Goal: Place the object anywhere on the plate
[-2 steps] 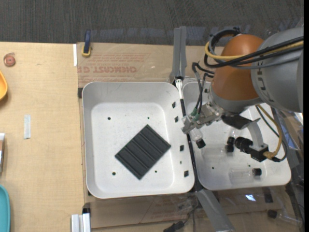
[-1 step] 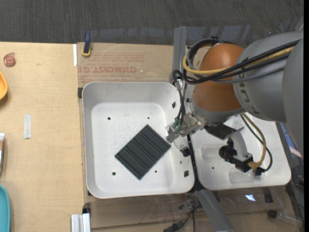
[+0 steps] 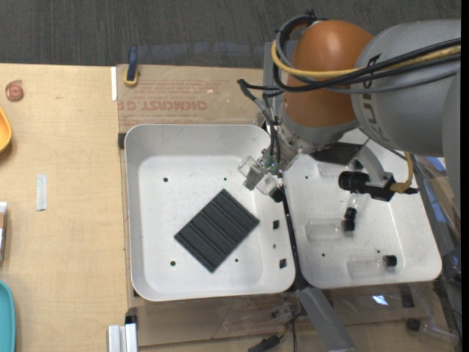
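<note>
Dark grey and ribbed, the plate (image 3: 217,229) lies flat on the floor of the left bin (image 3: 146,152), a little below the middle of the frame. You see it turned diagonally, its long axis running from lower left up to upper right, with the ribs following that same line. Your gripper (image 3: 265,174) hangs over the upper right corner of that bin, close to the seam between the two bins and just above the plate's upper right corner, apart from it. Whether it is clenched or released you cannot tell from this angle. In the right bin (image 3: 418,262) you find three small clear tubes with dark caps: one (image 3: 349,218) standing near the centre, one (image 3: 372,262) lying lengthwise toward the lower right, and a fainter one (image 3: 322,229) lying just left of them.
</note>
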You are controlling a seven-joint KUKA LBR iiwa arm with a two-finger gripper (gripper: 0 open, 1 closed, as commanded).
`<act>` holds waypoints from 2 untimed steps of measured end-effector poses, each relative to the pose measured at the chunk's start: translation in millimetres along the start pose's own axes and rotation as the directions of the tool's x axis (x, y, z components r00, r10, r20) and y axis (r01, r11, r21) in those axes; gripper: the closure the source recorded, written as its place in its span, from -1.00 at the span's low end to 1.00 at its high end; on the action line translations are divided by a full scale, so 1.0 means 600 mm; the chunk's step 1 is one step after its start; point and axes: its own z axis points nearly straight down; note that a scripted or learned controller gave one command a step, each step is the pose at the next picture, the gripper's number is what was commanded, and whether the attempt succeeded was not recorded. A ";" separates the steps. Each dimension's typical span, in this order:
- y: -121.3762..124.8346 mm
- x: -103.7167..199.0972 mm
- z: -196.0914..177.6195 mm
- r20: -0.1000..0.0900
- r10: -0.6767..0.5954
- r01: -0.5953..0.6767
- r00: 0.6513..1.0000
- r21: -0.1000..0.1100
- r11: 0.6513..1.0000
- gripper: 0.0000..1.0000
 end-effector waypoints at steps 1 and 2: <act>0.025 0.167 0.031 -0.002 -0.273 0.273 0.962 0.001 0.962 1.00; 0.134 0.197 -0.059 -0.001 -0.349 0.349 0.937 0.001 0.937 1.00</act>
